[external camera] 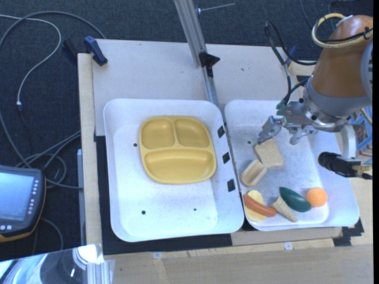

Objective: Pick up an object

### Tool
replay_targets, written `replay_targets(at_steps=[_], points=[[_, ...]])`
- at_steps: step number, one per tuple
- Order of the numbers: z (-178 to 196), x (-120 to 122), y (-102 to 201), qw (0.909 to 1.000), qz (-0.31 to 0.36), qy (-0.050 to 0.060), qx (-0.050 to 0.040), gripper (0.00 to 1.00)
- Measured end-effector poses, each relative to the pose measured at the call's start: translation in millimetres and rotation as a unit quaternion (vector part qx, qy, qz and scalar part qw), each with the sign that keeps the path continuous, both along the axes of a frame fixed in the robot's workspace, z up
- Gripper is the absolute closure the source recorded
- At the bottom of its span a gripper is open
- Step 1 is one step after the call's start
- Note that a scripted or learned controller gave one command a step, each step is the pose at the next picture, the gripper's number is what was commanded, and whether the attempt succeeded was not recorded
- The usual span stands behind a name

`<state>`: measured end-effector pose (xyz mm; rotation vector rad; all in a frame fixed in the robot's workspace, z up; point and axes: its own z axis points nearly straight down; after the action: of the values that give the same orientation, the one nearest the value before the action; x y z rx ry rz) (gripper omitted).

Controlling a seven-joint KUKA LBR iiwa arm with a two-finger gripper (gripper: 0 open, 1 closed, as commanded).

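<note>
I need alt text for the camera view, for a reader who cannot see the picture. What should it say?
A grey and orange robot arm reaches from the right, its pincer open just above a slice of toy bread in the right white bin, which also holds several other toy foods. The left white bin holds a yellow divided plate.

My bench [148, 70] is a pale board on a dark carpeted floor [41, 58]. Two shallow white bins lie on it side by side: the left bin [127, 218] toward nine o'clock, the right bin [237, 114] toward three o'clock, their inner edges touching. A blue clamp [95, 50] grips the board's corner at eleven o'clock. A grey metal post [189, 16] rises from the board at twelve o'clock.
</note>
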<state>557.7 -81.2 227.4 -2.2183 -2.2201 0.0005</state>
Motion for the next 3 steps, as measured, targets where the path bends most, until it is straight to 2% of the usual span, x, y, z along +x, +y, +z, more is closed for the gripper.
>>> replay_targets(at_steps=[1, 3], points=[[0.0, 0.1, -0.1, 1.0, 0.0, 0.0, -0.0002, 0.0], [-126.1, -1.2, -3.0, 1.0, 0.0, 0.004, 0.0002, 0.0]])
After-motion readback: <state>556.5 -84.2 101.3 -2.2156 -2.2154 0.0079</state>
